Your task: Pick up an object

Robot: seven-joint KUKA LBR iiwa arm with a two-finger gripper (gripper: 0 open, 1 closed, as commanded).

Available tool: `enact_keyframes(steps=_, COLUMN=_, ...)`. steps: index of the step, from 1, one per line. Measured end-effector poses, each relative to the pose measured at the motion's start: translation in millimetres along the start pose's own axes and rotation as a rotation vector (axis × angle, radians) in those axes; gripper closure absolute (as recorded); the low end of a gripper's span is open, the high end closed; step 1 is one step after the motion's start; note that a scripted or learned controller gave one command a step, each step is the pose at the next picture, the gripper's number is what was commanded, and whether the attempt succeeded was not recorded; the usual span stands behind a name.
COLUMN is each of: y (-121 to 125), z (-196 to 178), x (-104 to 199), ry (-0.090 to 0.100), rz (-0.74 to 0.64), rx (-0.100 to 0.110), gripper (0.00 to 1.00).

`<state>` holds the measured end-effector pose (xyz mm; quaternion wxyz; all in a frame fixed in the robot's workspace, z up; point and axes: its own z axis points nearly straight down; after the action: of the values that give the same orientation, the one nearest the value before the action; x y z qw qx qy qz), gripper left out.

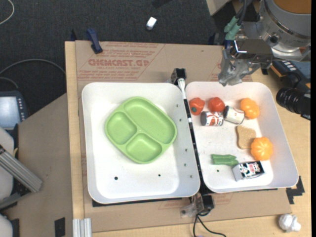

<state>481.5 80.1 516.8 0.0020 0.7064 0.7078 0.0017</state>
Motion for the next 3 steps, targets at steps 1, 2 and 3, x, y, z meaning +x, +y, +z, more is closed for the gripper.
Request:
enact_keyframes(steps=1, y=78, z=296, x=-27, ry=-0.002, rz=0.005, rx=0.019, gripper=1.00)
enact_keyframes(steps=2, y=46, z=226, x=-59, ry=0.000, rz=0.005, rx=0.001, gripper=1.00)
enact_keyframes(steps=3, y=6, z=246, x=-12, ry=0.002, rz=-0.002, rx=0.012, gripper=1.00)
